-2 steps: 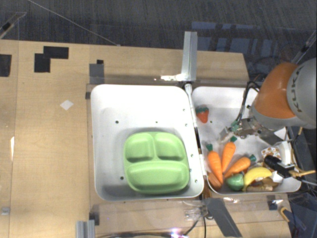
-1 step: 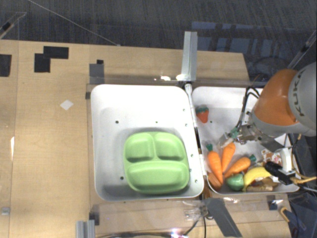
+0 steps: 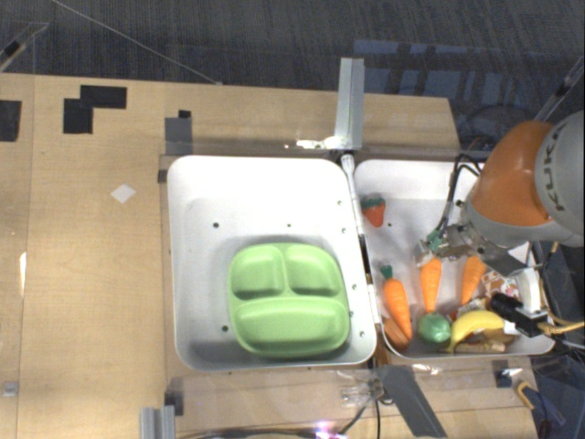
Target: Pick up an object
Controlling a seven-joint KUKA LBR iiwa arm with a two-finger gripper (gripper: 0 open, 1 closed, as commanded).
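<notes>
The right bin holds a cluster of toy food near its front. Three orange carrots lie there: one toward the bin's left wall with a green top, one standing nearly straight up the picture in the middle, and one to its right, partly under the arm. In front of them sit a round green piece and a yellow banana, side by side and close to the front wall. A small red strawberry with a green cap lies apart from the rest, near the back left of the bin, by the divider. All look like smooth moulded plastic.

The gripper hangs just above the top end of the middle carrot; whether anything sits between its fingers cannot be told, nor how far they are spread. The arm comes in from the right, its broad orange band over the bin's right side, with grey casing and part of black lettering at the picture's edge, too cut off to read.

The left bin holds a pale green divided plate, glossy, with two small compartments behind one long one. Both bins rest on a light wooden bench.
</notes>
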